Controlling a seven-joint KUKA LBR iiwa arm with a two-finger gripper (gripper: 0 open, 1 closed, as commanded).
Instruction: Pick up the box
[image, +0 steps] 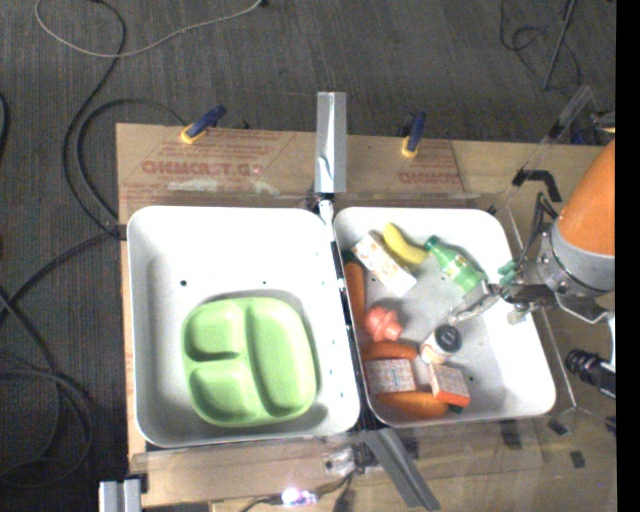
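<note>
A green plate (250, 358) with three parts is seen in the left bin (150, 240). In the right bin (520, 370), the box (384, 264) is found near the back, beside a banana (403, 243). The end effector (488, 297) is held above this bin; its grip cannot be told.

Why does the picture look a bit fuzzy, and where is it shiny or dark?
In the camera view, everything is soft and grainy; the white bins glow brightest, a light grey shadow rings the green tray, the carpet around stays dark, and the small items near the gripper blur together.
</note>
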